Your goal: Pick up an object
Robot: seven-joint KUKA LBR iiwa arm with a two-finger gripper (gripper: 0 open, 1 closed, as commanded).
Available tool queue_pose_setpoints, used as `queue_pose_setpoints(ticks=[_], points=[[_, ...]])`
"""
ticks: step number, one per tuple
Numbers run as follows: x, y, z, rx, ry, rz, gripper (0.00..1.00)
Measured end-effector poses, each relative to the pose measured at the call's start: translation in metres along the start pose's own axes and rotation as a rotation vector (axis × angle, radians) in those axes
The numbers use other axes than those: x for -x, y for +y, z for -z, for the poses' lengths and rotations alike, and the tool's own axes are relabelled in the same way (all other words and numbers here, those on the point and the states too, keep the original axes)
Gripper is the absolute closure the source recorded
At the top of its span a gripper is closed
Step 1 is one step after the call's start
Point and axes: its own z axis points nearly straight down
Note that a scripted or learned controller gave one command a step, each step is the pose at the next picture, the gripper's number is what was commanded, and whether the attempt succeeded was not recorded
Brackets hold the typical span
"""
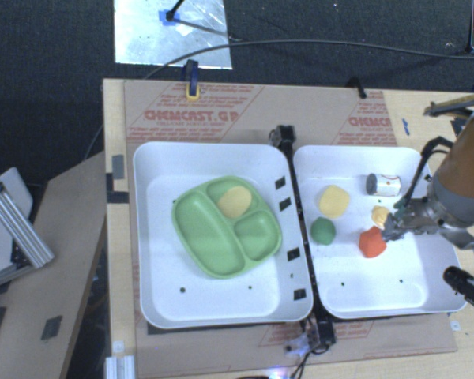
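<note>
My gripper [392, 226] is low in the right bin [379, 290], right beside a red-orange object [371, 244] and a small yellow piece [380, 214]. A yellow lump [334, 200] and a green ball [323, 230] lie to its left in the same bin. A small white and grey can [383, 184] rests near the bin's back. The arm covers the fingertips.
The left bin [166, 290] holds a green divided plate [221, 227] with a yellow item [235, 201] in its upper compartment. A black divider with clips runs between the bins. Cables cross the dark floor behind the bench.
</note>
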Motion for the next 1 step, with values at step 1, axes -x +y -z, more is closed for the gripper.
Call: queue_pose_setpoints(ticks=[1], points=[[0.0036, 0.003, 0.0437, -0.001, 0.0, 0.0, 1.0]])
